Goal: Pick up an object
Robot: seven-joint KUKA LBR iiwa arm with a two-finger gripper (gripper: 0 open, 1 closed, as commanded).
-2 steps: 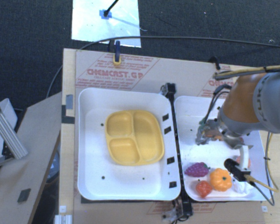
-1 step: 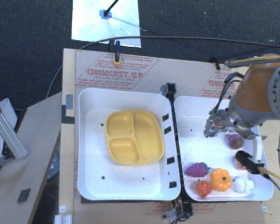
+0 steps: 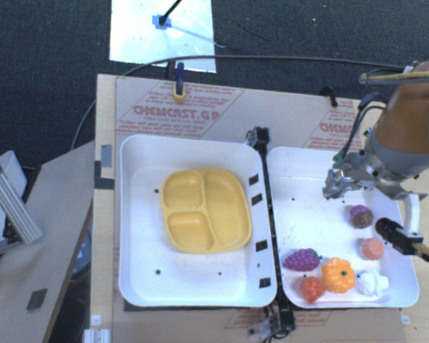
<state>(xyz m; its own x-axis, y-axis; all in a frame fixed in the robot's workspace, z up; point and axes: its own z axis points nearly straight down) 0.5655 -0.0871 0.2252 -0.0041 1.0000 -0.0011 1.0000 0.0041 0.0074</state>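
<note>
Arm grey with its orange band reaches in from the right, and I see the end effector [image 3: 338, 183] hanging over the far part of the right bin [image 3: 299, 208], above bare white floor. From here I cannot tell how far apart its fingers stand; the metal parts blur together, and I see nothing held between them.

The objects I could pick lie along the near and right side of that bin. A dark purple round piece [image 3: 361, 216] sits nearest the end effector, just to its right and nearer me, apart from it. Near that one, a pink round piece [image 3: 373, 248] lies beside a black fitting on the arm. Along the near edge I count four: a purple grape bunch [image 3: 302, 259] with its long axis running left to right, its narrower end pointing left toward the divider; a red strawberry [image 3: 312, 289] just nearer than the grapes; an orange pumpkin [image 3: 338, 275] touching or almost touching the strawberry, its green stem up; and a white lumpy piece [image 3: 371, 283] at the right, in the corner.

The left bin [image 3: 132, 271] carries a yellow divided tray [image 3: 205, 208], three compartments, lying flat and turned slightly, its long axis running roughly far-left to near-right. Both bins sit on the surface [image 3: 204, 108], lined with board printed in red lettering.
</note>
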